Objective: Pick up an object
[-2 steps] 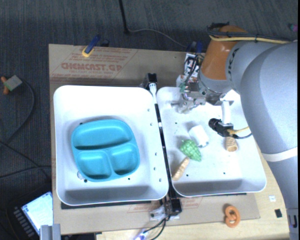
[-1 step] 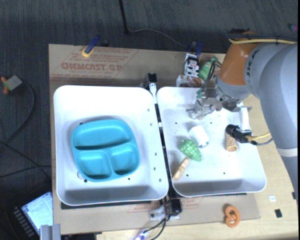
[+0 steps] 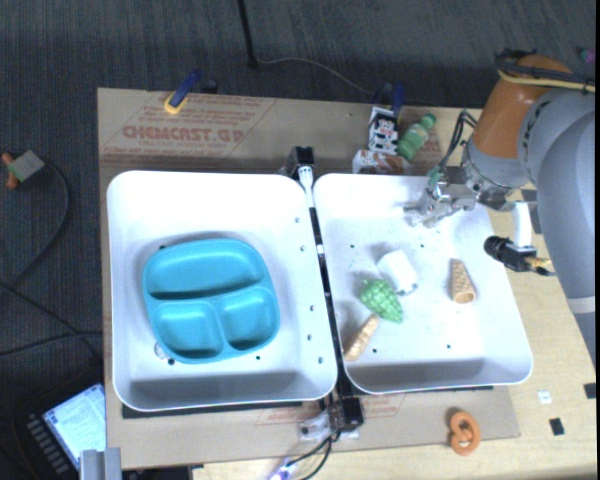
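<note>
White plastic forms the two shallow bins; the right bin point(image 3: 500, 363) contains the loose candidate objects. A white cylindrical piece point(image 3: 398, 269) lies near the bin centre, and a green knobbly toy point(image 3: 381, 299) lies just beside it toward the lower left, the two touching or nearly so. A tan, carrot-shaped piece point(image 3: 361, 336) lies just below the green toy, near the divider between the bins. A tan waffle cone point(image 3: 463, 280) lies apart from these, toward the right wall. The end effector point(image 3: 435, 204) is positioned over the upper part of the right bin, well apart from all four objects; nothing is visible between its fingers, and whether the fingers are spread or pressed together cannot be told. The grey arm with its orange band point(image 3: 505, 118) enters from the upper right. The left bin point(image 3: 130, 208) contains a blue divided tray point(image 3: 212, 298) with three compartments. On the tabletop point(image 3: 180, 133), an orange ring-shaped object point(image 3: 464, 432) lies below the right bin.
</note>
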Controlling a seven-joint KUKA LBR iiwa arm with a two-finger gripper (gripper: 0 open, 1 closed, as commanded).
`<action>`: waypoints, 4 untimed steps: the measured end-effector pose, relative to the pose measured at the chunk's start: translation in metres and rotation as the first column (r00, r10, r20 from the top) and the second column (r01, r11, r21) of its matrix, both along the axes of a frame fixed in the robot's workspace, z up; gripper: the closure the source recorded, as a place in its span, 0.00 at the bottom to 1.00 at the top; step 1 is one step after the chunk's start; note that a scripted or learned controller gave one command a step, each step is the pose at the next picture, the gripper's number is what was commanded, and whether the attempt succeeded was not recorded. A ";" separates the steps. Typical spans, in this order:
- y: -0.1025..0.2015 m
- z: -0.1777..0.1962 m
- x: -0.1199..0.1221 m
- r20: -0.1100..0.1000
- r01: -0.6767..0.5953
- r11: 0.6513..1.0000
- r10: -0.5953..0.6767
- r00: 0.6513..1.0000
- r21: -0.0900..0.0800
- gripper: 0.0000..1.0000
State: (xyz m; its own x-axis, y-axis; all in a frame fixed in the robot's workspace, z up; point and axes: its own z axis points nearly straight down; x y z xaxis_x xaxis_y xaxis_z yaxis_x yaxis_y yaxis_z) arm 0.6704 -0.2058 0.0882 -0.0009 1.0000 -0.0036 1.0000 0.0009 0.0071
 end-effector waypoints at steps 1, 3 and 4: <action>0.007 0.000 0.000 -0.010 -0.004 1.000 0.004 1.000 0.015 0.00; 0.005 0.010 0.001 -0.004 -0.005 1.000 0.005 1.000 0.006 0.00; 0.004 0.020 0.001 0.000 -0.005 1.000 0.005 1.000 0.002 1.00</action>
State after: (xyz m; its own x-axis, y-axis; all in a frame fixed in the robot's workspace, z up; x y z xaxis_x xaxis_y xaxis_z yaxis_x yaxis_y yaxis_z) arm 0.6717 -0.2015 0.1085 -0.0061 1.0000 -0.0019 1.0000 0.0061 0.0068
